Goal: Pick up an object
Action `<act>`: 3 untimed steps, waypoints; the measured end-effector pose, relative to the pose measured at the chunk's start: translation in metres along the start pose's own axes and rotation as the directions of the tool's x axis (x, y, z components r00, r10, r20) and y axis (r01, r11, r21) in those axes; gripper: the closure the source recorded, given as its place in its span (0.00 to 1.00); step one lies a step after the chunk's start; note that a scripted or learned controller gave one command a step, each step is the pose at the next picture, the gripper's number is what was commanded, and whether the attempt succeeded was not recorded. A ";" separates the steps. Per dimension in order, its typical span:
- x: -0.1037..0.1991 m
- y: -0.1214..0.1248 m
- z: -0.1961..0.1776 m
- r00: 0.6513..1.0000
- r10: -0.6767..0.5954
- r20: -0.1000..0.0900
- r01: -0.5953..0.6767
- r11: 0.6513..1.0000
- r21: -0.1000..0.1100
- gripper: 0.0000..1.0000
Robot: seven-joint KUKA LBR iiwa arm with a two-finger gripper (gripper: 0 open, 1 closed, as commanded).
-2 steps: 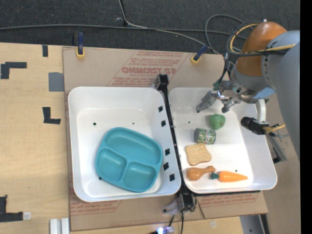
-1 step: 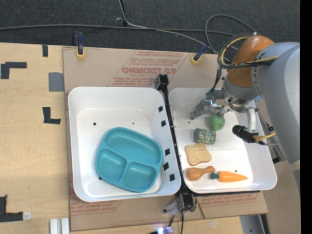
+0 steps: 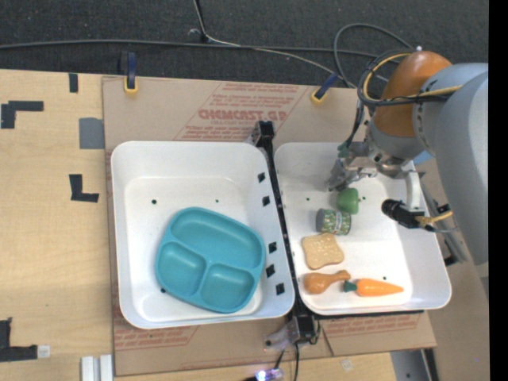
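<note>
In the right bin (image 3: 413, 292) lie a small green object (image 3: 348, 200), a short grey-green can (image 3: 333, 221) on its side, a slice of toast (image 3: 321, 250), a tan drumstick (image 3: 325, 280) and an orange carrot (image 3: 376, 288). My gripper (image 3: 347, 178) hangs over the bin's back half, directly above the green object and very close to its top. The wrist covers the tips, and I cannot make out whether anything is held.
The left bin (image 3: 131, 165) holds a teal divided plate (image 3: 209, 258). A black divider (image 3: 272, 205) runs between the bins. The grey arm with its orange band (image 3: 409, 82) and cables fills the right side above the right bin.
</note>
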State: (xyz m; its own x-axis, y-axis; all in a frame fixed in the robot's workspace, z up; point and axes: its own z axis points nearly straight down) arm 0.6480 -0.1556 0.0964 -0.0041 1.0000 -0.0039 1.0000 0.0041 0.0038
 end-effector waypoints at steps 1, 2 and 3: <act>0.003 -0.008 -0.055 1.000 0.003 -0.004 -0.003 1.000 0.000 1.00; 0.009 -0.008 -0.118 1.000 0.002 -0.003 -0.002 1.000 -0.001 1.00; 0.009 -0.007 -0.171 1.000 0.002 -0.003 -0.002 1.000 -0.001 1.00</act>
State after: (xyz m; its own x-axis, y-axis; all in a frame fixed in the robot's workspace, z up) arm 0.6401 -0.1457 0.2674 -0.0016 1.0000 -0.0009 1.0000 0.0016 0.0048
